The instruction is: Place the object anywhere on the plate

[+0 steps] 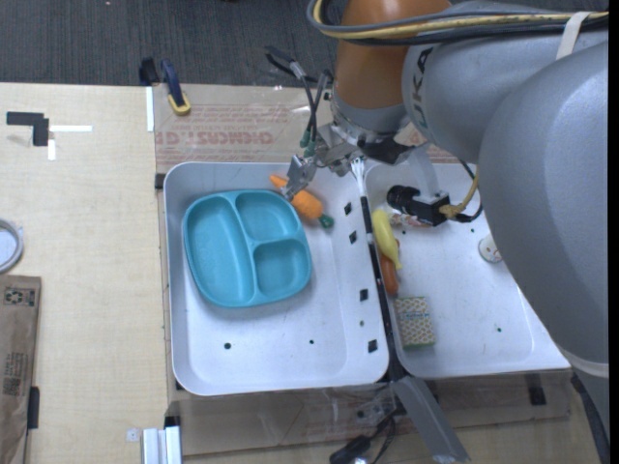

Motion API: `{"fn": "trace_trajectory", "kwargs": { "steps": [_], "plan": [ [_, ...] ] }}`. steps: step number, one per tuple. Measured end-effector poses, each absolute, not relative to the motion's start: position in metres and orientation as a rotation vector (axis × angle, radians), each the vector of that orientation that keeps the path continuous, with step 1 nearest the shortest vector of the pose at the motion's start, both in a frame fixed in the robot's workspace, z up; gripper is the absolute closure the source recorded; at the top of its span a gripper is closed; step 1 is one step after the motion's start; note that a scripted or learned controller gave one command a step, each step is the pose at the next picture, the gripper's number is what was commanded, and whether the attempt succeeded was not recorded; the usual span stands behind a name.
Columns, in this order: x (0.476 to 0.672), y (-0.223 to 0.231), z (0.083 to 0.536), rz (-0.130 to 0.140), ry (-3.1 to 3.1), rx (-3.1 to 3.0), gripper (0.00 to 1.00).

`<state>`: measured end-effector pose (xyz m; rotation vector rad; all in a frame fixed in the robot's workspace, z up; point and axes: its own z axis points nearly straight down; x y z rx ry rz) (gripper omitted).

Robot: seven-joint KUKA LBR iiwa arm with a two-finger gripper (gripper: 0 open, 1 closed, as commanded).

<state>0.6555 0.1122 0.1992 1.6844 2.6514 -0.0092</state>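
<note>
**Carrot at the plate's edge**

Carrot [307, 204], orange with a green end, lying in the left bin [193, 356] just off the blue plate [247, 249], at its upper-right corner. Pincer [298, 176] right above, touching the carrot; can't tell if clenched or released. Banana [386, 237] and sponge [414, 320] over in the right bin [484, 346].

Illumination bright and even, from overhead. Soft, short shadows lie under the plate [249, 249] and along the bin walls [172, 288]. Mild glare on the arm's orange band [387, 27]. Focus adequate mid-frame; the near grey arm casing [542, 143] appears soft and oversized.
</note>
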Motion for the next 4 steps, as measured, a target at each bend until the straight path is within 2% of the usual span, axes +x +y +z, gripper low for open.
{"fn": "trace_trajectory", "kwargs": {
  "steps": [1,2,3,4],
  "plan": [
    [0.6562,0.1118,0.2068,-0.012,2.652,1.683,1.00],
    [0.6562,0.1117,0.2066,-0.013,2.652,1.683,0.00],
    [0.6568,0.1114,0.2138,-0.016,2.652,1.682,1.00],
    [0.6568,0.1114,0.2137,-0.017,2.652,1.682,0.00]
  ]
}}
